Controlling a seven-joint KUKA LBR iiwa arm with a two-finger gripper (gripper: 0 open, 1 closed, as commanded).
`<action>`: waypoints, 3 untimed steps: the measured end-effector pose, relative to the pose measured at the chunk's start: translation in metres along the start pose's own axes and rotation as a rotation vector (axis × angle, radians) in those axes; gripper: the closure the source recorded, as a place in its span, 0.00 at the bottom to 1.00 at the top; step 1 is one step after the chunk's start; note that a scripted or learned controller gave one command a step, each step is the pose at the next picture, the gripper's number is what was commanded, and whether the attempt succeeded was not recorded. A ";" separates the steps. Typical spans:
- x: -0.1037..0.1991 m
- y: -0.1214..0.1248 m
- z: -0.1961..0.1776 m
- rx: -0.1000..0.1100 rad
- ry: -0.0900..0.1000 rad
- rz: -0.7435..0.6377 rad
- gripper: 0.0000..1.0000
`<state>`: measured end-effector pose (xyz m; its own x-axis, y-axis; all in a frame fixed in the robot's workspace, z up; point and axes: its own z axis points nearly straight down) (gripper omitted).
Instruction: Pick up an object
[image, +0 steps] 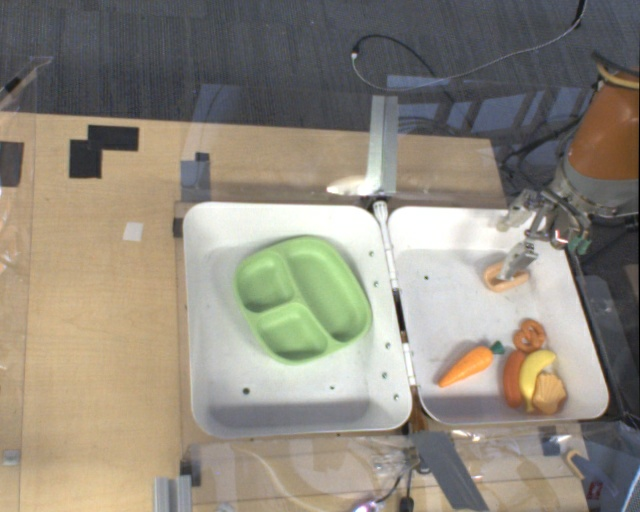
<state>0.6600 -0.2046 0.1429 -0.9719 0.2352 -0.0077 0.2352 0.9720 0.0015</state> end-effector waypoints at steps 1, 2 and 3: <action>-0.001 0.001 0.030 -0.001 0.001 -0.298 0.00; -0.011 0.006 -0.009 -0.002 -0.001 -0.617 0.00; -0.011 0.003 0.004 -0.003 0.000 -1.009 0.00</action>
<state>0.6715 -0.2038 0.1390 -0.7170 -0.6971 -0.0069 -0.6971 0.7170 -0.0028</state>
